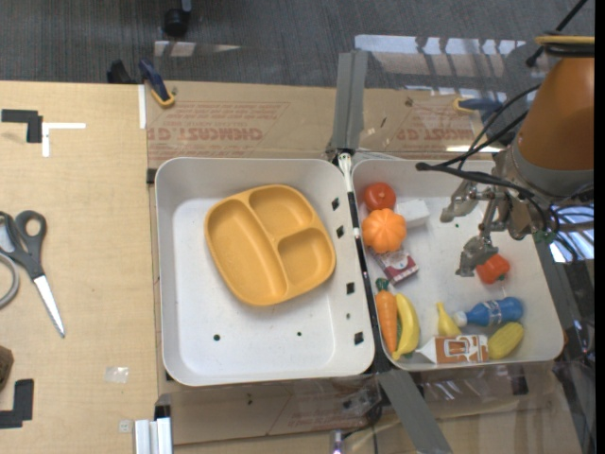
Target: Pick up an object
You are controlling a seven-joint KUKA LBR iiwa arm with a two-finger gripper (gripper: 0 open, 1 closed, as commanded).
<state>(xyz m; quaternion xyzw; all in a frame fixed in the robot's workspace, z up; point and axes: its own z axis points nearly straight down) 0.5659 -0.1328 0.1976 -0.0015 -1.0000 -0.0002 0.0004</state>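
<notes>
gripper (479, 237) over right bin (544, 348) | fingers: can't tell, open or closed | red-orange toy (492, 270) just beside it | yellow plate (270, 243) in left bin (180, 339)

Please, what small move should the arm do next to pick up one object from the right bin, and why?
Probably a short descent onto the small orange-red object. The gripper hangs in the right bin directly beside that piece, nearer to it than to the blue bottle or the yellow corn, and nothing shows between its fingers yet.
</notes>
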